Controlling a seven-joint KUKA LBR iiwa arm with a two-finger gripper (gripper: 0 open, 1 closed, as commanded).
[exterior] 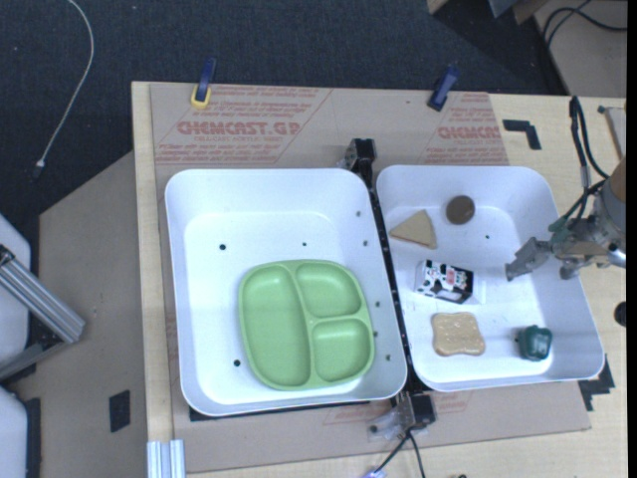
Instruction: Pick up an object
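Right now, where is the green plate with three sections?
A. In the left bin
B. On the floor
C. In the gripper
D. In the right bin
A: the green divided plate lies flat inside the left bin, while the toast slice and other small things sit in the right bin.

Bench top is a pale board printed with reddish lettering, pinned along its far edge by a yellow-tipped clamp and a blue clamp. Two shallow white bins sit directly on it, side by side and touching: left bin, right bin (a black bracket sits at their far junction). Dark carpet surrounds the board.
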